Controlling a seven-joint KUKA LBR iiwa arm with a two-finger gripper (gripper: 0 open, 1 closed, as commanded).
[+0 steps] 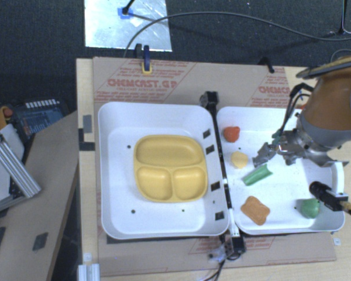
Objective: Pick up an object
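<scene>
Yellow plastic tray (167, 167), three-welled, lies in the left bin (114, 124). Gripper (263, 156) hovers just above a green block (257, 175) in the right bin (281, 226); fingers look spread, perhaps, grasping nothing.

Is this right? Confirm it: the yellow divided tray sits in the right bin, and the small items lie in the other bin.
Not quite. The camera view shows the yellow divided tray in the left bin. The small items, such as the green block and the red piece, lie in the right bin.
</scene>
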